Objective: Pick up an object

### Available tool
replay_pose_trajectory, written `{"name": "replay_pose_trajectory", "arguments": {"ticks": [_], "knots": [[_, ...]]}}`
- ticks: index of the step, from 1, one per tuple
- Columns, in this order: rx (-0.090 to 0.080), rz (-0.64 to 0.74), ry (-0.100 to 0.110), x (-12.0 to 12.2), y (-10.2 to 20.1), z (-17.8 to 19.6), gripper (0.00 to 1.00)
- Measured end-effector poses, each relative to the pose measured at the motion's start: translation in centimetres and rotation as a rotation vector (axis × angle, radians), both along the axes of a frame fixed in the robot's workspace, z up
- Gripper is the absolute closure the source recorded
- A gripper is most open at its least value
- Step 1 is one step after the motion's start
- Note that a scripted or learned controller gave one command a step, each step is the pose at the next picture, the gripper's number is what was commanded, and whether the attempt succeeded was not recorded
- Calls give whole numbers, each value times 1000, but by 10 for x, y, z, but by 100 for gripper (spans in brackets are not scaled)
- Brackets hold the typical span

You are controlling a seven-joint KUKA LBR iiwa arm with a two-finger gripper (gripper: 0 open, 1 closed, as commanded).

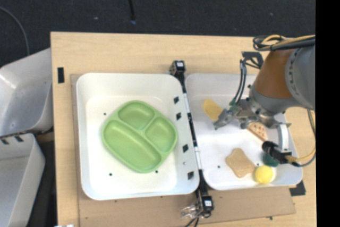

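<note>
Now, arm [276, 80]: reached in from the tabletop's right edge, low over the right bin [212, 175].
Jaws [228, 117]: spread unclear, cannot tell; nothing seen held.
Yellow piece [212, 109]: just beside them, likeliest target.
Green tray [139, 135]: left bin, untouched.

The arm [284, 74] partly hides the striped snack [258, 131] beneath its wrist.

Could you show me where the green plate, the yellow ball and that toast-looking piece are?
green plate [139, 136], camera view, middle divider.
yellow ball [264, 174], camera view, its centre.
toast piece [239, 162], camera view, flat top.
</note>
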State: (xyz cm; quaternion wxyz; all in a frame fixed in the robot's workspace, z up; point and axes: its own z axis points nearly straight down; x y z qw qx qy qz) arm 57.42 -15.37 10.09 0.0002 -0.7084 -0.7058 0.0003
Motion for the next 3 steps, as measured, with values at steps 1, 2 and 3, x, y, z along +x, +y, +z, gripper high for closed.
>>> {"name": "replay_pose_trajectory", "arguments": {"ticks": [1,2,3], "knots": [[0,-5,-3,1,-1,11,100],[-2,5,-6,0,3,56,100],[-2,6,-8,1,-2,120,100]]}}
